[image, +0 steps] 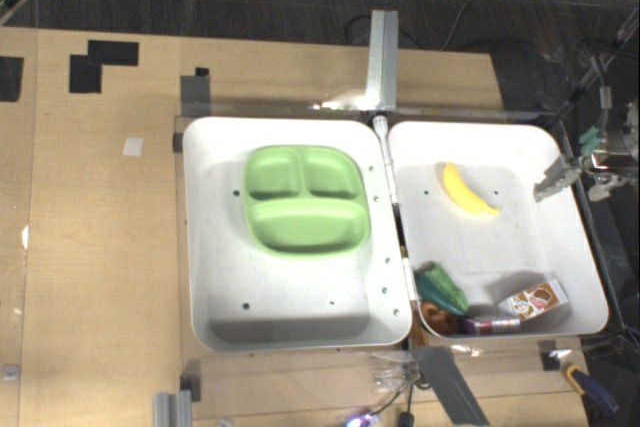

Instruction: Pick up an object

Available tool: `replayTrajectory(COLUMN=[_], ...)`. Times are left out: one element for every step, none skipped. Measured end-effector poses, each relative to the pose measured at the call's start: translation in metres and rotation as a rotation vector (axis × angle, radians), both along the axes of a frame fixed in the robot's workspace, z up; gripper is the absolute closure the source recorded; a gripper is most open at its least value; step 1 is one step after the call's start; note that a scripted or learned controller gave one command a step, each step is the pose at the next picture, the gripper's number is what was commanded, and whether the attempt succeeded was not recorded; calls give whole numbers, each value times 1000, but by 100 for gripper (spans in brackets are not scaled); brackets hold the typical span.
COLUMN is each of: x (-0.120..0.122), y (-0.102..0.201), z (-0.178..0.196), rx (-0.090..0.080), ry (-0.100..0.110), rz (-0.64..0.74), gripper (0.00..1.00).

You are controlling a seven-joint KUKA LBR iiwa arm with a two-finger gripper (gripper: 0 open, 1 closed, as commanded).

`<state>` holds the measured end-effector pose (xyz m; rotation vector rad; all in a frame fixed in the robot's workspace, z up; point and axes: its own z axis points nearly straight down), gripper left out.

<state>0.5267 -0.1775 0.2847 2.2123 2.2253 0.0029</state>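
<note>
At the right rim of the right shallow white bin (pixel 575 215) sits the two-finger gripper (pixel 556 181); whether it is open or closed cannot be told, and nothing shows in its grasp. A yellow banana (pixel 467 191) lies near it to the left. A green crumpled packet (pixel 441 290) and a small printed carton (pixel 531 300) lie along the near wall. The left white bin (pixel 215 245) holds a green compartment tray (pixel 305 198).

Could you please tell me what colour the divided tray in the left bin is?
The divided tray is light green, seen in the camera view.
</note>
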Motion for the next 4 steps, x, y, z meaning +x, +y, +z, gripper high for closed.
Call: replayTrajectory(x=[70, 104, 107, 141], y=[4, 59, 61, 157], z=[-101, -195, -181, -97], rx=[1, -2, 1, 1], ry=[1, -8, -16, -3], rz=[-6, 152, 153, 195], gripper=[0, 0, 100, 100])
